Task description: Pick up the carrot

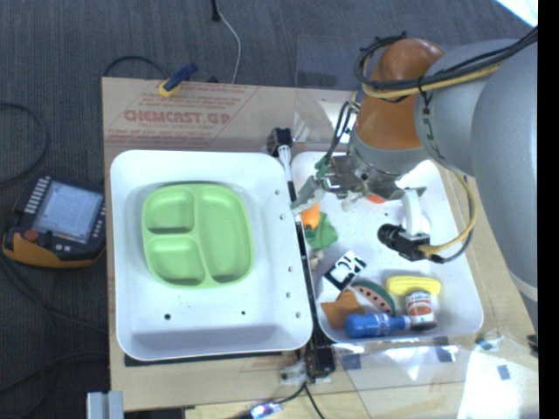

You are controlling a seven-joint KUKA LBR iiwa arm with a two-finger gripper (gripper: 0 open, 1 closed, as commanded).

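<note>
arm (419,103) is in from the right, wrist low over the back-left part of the right bin (463,308). gripper (336,186) sits just above the carrot (307,214), near the wall between the bins. can't tell the claw's state: the wrist body covers most of it and what shows is a tangle of grey metal. no confirmed grasp.

carrot: orange piece with green top, lying in the right bin against its left wall, just below and left of the gripper. looks like it's still on the bin floor, not lifted. touching the gripper or just beside it, can't tell.

step, my read: approach/descent onto the carrot, pre-grasp or right at closing. lift not done.

next move needs: claw centred over the orange body, not the soft green leaves, then close and go straight up. bin wall is tight on the left, so there's little room for a finger on that side; risk of clipping the wall or nudging the carrot away.

other stuff in the right bin: black-white block (348,269), blue bottle (376,325), yellow thing (412,285), small jar (420,305). all toward the front, apart from the carrot. left bin (131,321) holds a green tray (196,234).

hidden / unclear: the back of the right bin under the wrist. a small orange-red bit (376,198) peeks out at the wrist's edge, can't identify it. arm cut off at right.
</note>
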